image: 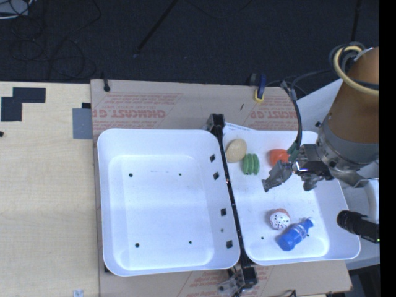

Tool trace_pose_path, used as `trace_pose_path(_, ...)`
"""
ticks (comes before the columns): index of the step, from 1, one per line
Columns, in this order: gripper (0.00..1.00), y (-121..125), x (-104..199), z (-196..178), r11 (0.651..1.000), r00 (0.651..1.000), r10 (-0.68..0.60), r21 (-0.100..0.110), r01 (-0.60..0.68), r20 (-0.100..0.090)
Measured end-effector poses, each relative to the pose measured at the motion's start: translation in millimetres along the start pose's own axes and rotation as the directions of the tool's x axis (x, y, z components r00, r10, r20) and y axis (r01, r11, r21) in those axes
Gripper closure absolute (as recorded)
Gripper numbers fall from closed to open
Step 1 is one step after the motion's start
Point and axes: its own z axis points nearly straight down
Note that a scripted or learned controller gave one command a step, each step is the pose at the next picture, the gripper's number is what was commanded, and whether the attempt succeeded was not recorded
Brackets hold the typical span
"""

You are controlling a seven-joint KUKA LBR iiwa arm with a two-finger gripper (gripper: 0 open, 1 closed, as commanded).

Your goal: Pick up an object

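Over the right bin (346,252) hangs the gripper (291,177), and its two fingers are apart with nothing between them. No object is picked up yet, so I judge the task is at its beginning: choosing, closing and lifting are all left.

Nearest to the gripper is the orange object (278,156), just beside its upper finger. A green object (250,164) and a beige oval (235,150) lie together near the bin's far left corner. Closer to the front lie a speckled ball (279,219) and a blue bottle (293,234), touching or almost touching.

Both bins, this one and the left bin (117,159), stand on a cardboard sheet (185,104) on a pale wooden bench (43,197). Behind the bench the floor (185,30) is dark, with cables.
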Motion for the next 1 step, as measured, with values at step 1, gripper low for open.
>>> trace_pose_path(1, 0.00, 0.0, 0.0, 0.0, 1.000, 1.000, 0.000, 0.000, 0.000, 0.000)
